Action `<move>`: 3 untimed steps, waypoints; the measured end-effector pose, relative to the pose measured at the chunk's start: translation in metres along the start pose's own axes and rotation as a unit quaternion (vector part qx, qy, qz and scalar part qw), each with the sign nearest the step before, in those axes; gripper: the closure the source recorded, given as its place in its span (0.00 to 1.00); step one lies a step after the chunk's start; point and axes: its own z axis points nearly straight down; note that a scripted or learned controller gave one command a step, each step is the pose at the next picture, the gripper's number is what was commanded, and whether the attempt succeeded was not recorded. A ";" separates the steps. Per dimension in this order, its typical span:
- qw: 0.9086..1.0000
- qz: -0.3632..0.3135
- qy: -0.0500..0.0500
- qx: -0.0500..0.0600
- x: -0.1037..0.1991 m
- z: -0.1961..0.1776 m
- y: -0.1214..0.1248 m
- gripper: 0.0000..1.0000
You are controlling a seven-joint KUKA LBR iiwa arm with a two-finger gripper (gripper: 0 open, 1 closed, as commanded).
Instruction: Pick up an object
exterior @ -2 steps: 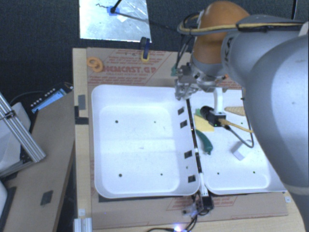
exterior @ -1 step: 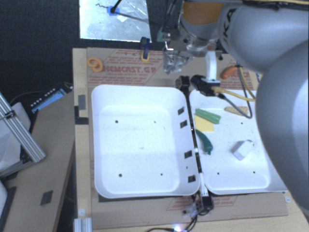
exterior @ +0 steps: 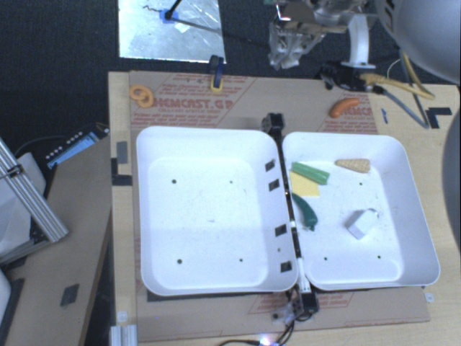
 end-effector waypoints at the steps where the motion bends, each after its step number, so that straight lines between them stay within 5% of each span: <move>1: 1.000 -0.001 0.000 0.005 0.042 -0.048 -0.021 1.00; 3: 1.000 -0.002 0.001 0.008 0.126 -0.061 -0.147 1.00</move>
